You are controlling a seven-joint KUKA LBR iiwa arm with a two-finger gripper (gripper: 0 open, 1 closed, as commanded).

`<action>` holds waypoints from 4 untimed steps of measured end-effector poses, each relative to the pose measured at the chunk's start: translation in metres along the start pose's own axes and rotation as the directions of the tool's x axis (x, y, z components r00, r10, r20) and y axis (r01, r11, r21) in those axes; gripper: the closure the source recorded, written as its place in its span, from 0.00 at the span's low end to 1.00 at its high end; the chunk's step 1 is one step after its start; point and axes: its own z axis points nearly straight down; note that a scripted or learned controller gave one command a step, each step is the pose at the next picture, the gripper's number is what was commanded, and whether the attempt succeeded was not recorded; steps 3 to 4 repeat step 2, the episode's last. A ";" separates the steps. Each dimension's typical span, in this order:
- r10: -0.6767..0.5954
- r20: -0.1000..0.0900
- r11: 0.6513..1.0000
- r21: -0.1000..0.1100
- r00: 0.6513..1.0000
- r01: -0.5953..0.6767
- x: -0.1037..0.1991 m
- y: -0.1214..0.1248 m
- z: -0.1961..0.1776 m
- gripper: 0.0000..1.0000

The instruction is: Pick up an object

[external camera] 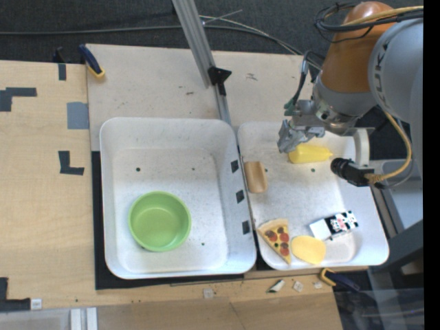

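Hand [294, 137] sits low in right bin [364, 253] at about 12 o'clock, touching the left end of yellow block [311, 155]; can't tell if it's clenched or released. Bread [255, 177] at 9 o'clock by the rim. Pizza [276, 239], yellow disc [309, 249], black-white toy [335, 225] at 6. Green bowl [159, 221] in left bin [110, 184].

The bench top [41, 184] is light wood, marked with grey and dark tape patches [77, 115]. A pale board [158, 81] lies beneath the bins. A slanted metal pole [196, 36] crosses it. Dark carpet-like flooring [103, 9] runs behind. Lighting is even.
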 end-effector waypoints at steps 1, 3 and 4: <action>-0.001 0.000 1.000 0.002 1.000 0.001 0.058 0.000 0.014 1.00; -0.002 -0.001 1.000 0.000 1.000 0.002 0.118 -0.001 0.007 1.00; -0.002 -0.001 1.000 0.000 1.000 0.002 0.118 -0.001 0.007 1.00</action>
